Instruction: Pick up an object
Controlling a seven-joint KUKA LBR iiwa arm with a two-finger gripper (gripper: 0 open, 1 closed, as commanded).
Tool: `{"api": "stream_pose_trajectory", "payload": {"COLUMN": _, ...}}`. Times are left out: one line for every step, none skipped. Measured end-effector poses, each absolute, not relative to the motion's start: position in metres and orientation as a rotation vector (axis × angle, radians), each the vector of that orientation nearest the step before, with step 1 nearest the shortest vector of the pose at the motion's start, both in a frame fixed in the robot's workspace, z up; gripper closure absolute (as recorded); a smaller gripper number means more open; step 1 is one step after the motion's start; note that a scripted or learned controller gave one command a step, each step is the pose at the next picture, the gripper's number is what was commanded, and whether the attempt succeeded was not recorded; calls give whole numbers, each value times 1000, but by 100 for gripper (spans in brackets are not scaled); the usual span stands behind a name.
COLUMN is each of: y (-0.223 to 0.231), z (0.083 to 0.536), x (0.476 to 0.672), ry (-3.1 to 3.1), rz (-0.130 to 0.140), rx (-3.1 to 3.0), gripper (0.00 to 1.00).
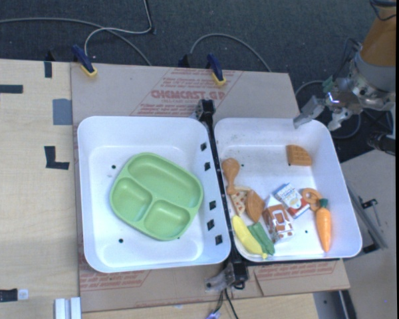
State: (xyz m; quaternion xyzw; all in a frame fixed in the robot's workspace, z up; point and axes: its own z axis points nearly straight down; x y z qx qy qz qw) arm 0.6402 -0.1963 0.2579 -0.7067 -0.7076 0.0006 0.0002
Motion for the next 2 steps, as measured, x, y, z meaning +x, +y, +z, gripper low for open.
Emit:
{"api": "stream_pose_trajectory", "payload": {"y": -123, "z": 125, "x": 605, "ry": -2221, "rz": 3, "rx": -2216, "gripper": 0}}
{"api": "stream_pose_trajectory", "payload": {"y": -194, "z": 159, "x": 581, "ry": -2222, "rz": 2, "rx": -2222, "gripper": 0}}
